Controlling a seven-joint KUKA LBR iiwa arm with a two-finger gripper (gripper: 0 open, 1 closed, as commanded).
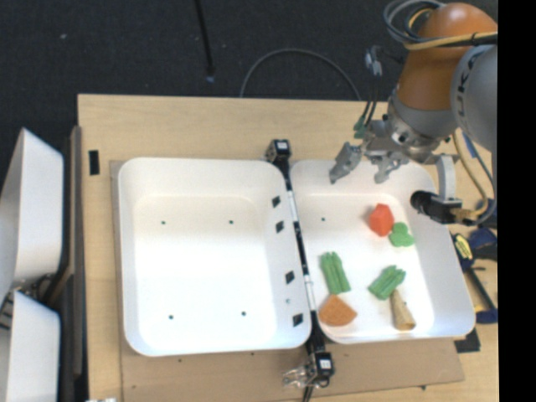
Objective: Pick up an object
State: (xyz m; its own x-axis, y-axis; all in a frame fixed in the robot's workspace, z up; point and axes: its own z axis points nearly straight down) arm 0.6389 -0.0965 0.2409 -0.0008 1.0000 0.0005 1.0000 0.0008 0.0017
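My gripper (365, 167) hangs over the far edge of the right bin (352, 193), its two grey fingers spread open with nothing between them. Below it in that bin lie a red block (381, 219) and a small green piece (401, 235) side by side. Nearer the front are a ribbed green piece (335, 272), another green ribbed piece (387, 281), an orange wedge (337, 311) and a tan wooden stick (402, 310). All of them rest on the bin floor, apart from the gripper.
The left bin (205, 254) sits beside the right one, split by a rail with black clips (291, 237). A black cable (293, 61) loops behind the bench. White panels (33, 224) stand at the far left.
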